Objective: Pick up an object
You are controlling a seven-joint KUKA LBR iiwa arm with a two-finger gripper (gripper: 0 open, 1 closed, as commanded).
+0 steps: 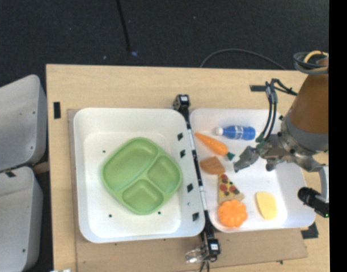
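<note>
The right bin [275, 118] holds a blue and white bottle [236, 132], an orange carrot [211, 143], a brown oval piece [212, 165], a pizza slice [228, 188], an orange pumpkin-like fruit [232, 213] and a yellow piece [266, 204]. My gripper [245, 159] hangs over the middle of this bin, just right of the brown piece and below the bottle. Nothing shows between its fingers.
The left bin [85, 208] carries a green divided plate [142, 175]. A black-clipped divider [191, 163] runs between the bins. The arm with its orange band [310, 103] enters from the right. A black cable [241, 52] arcs over the bench's back edge.
</note>
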